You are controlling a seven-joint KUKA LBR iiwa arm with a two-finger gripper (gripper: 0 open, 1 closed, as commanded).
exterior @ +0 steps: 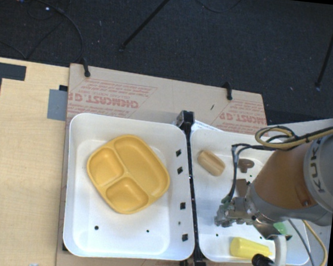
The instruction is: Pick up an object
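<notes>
While the grey arm with its orange band is reaching in over the right-hand shallow white bin [201,242], the gripper [228,215] is hanging low above the bin floor, near its middle. Whether it is spread or closed, I cannot tell; nothing is showing in its grasp. Candidate objects are lying around it: a tan wooden cylinder [211,162] up near the divider, a yellow plastic block [250,248] just beside the gripper toward the near wall, and a small brown piece [245,165] further back. A yellow three-compartment plastic plate [128,173] is sitting alone in the left-hand white bin [76,233]. Judging by position, the yellow block seems the likeliest target, being closest.
</notes>
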